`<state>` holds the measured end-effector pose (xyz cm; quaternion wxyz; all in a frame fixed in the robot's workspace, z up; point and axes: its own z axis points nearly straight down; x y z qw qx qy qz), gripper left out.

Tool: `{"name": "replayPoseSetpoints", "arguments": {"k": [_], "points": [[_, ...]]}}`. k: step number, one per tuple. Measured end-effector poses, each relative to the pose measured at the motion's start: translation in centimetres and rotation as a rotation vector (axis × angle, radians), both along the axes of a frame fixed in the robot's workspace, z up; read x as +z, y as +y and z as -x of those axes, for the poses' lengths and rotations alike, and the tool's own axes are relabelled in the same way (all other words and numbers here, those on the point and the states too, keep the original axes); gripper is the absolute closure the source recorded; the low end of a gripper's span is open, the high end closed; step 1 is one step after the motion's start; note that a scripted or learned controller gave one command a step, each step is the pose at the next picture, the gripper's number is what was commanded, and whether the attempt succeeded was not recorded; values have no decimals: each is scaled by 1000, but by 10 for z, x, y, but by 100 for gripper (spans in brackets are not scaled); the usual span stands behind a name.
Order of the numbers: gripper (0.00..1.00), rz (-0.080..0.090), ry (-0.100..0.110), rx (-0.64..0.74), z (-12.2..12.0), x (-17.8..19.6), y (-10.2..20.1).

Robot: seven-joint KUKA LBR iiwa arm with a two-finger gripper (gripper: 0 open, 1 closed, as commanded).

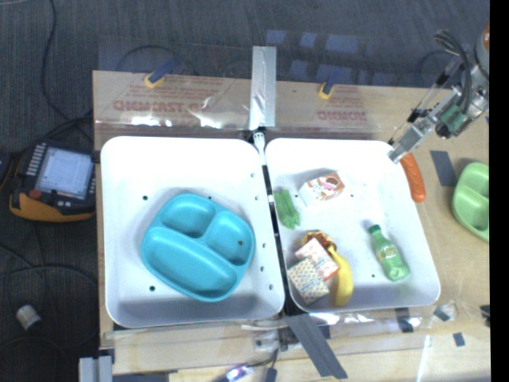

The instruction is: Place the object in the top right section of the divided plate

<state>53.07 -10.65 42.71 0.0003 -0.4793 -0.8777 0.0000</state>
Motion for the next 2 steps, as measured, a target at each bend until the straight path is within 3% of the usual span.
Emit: {"name": "replayPoseSetpoints", "arguments": {"k": [1,2], "points": [[100,0,3,-164,47,-162,10],[100,3,-2,-62,31,1,-69]]}}
